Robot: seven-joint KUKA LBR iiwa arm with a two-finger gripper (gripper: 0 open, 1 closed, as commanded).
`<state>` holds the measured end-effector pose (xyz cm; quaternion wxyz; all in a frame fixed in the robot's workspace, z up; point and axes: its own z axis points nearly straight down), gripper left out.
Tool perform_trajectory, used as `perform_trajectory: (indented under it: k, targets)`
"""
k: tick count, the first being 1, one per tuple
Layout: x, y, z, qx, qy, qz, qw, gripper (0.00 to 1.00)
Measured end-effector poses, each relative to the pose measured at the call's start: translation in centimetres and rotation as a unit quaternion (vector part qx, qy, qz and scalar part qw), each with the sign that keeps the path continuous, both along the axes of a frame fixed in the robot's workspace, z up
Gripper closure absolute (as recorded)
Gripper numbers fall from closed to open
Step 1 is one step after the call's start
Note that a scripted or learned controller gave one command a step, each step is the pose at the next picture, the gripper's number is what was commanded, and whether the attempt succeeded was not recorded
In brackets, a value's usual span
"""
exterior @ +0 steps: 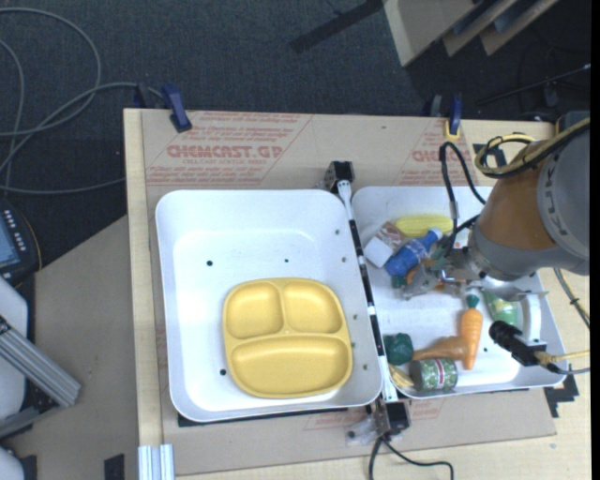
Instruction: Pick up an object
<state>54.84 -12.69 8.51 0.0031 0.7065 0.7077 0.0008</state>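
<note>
Arm: gripper (pixel 441 272) low in right bin (pixel 534 375), among clutter; finger state cannot be told.
Objects: blue bottle (pixel 411 253) just left of it; carrot (pixel 469 336) nearer.
Left bin (pixel 187 281): yellow tray (pixel 286 337).

Dark blue-grey carpet (pixel 244 47) covers the floor, with grey cables (pixel 56 89) looping at ten o'clock. A pale wooden bench top (pixel 141 281) carries brown printed cardboard (pixel 281 141). Beige furniture (pixel 459 28) stands at one o'clock.
</note>
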Motion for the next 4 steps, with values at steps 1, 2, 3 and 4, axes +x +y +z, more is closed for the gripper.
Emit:
perform_trajectory:
  k: [1, 2, 3, 4]
  targets:
    - [5.9, 1.9, -0.1, 0.001, 0.001, 0.001, 1.0, 0.0]
    - [7.2, 1.5, -0.2, 0.0013, 0.004, 0.0, 1.0, 0.0]
    - [7.3, 1.5, 1.1, 0.0002, 0.002, 0.001, 1.0, 1.0]
    - [5.8, 1.6, 0.0, 0.0014, 0.003, -0.001, 1.0, 1.0]
